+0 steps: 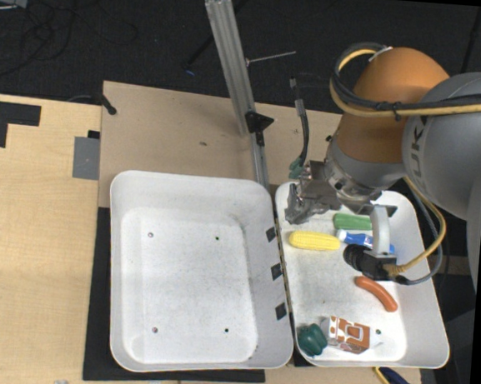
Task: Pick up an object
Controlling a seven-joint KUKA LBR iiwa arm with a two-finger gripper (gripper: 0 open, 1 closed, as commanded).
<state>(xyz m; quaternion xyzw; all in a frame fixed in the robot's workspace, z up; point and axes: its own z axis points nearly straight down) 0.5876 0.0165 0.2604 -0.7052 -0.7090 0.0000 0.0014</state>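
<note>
Grey arm (pixel 458 139) cut off at right edge; green block (pixel 352 223) half hidden under tool (pixel 306 203).

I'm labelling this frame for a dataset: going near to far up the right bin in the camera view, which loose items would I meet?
Dark green item and orange-and-white box at the near end, then orange sausage-shaped piece, then yellow corn cob, then green piece close under the gripper.

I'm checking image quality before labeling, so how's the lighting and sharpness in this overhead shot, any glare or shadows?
Camera view: even, soft lighting, no strong glare on the white bins; faint shadow under the arm around the gripper; the yellow corn and orange sausage read sharp; the background above the bench is dark.
</note>
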